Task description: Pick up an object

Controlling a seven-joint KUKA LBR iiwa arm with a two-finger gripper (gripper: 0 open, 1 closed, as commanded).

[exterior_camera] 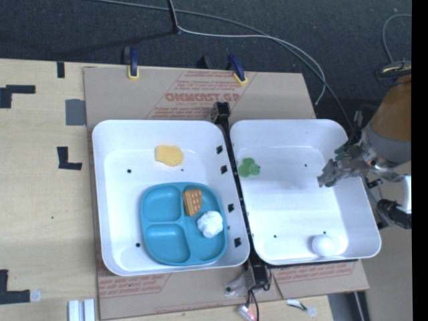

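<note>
Two shallow white bins sit side by side on a sheet of cardboard (200, 89) laid on the counter (40, 179). The cardboard is clamped at its far edge by two blue-and-yellow clips (133, 63).

In the left bin (107, 179), a blue divided tray (167, 236) lies toward the near edge. A small waffle-like brown piece (192, 201) rests in the tray's far right compartment, and a crumpled white object (210, 224) lies just beside it, over the divider toward the tray's right rim. A yellow, rounded piece (170, 155) lies on the bin floor beyond the tray, near the far wall and apart from it.

In the right bin (294, 199), a small green, leafy-looking toy (249, 168) lies close to the left wall, toward the far side. A white ball-like object (327, 244) sits near the near right corner, well apart from the green piece.

The arm (394, 122), grey with an orange band, reaches in over the right bin's right edge. Its gripper (332, 174) is over the right side of that bin, pointing toward the bin's middle, well apart from both the green toy and the white ball. Whether the fingers are spread or pressed together cannot be told from this angle; nothing is visibly between them.

Thin cables (221, 29) run across the dark surface beyond the cardboard.
</note>
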